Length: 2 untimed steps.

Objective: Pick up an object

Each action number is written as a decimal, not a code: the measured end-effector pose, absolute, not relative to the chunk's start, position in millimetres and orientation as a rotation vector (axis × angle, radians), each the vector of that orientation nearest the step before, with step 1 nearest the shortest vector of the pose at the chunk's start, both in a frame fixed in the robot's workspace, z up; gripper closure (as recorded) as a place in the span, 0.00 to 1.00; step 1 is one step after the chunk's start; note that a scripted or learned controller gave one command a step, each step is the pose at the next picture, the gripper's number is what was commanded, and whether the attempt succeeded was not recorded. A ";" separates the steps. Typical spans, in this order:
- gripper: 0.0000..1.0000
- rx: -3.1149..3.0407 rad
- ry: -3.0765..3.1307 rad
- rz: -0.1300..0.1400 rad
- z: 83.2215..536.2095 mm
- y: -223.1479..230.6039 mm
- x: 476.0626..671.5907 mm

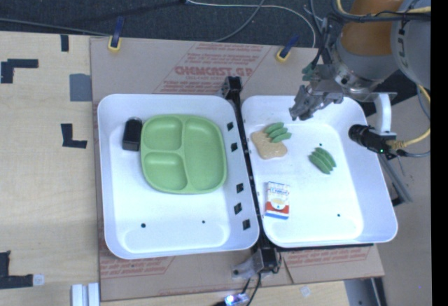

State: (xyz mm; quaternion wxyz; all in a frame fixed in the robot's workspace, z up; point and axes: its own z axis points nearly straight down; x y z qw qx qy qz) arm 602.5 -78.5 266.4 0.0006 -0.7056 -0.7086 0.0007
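Low in the frame, nearest the camera, a small red, white and blue carton (278,200) lies flat in the right bin (364,224), just right of the divider between the bins. Above it, at centre frame, a tan biscuit (269,146) sits with a green pea pod (278,132) touching its upper edge; a second pea pod (323,160) lies apart to the right. The left bin (115,157) holds a green divided plate (185,154) with a small black block (132,134) against its left rim.

The gripper (303,109) hangs in the upper right of the frame, over the far part of the right bin, just above and right of the biscuit and pod. It carries nothing; whether its fingers are spread or closed I cannot tell.

The nearest target looks like the pod on the biscuit. The risk is that the two touch: a descent could catch both, or nudge the pod off and close on air. Both lie low, so the fingers may skid across them.
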 end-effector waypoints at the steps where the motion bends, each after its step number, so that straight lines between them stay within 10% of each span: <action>1: 1.00 -2.213 -2.228 0.000 266.7 -24.1 615.7; 2: 1.00 -2.213 -2.228 0.000 266.0 28.4 619.3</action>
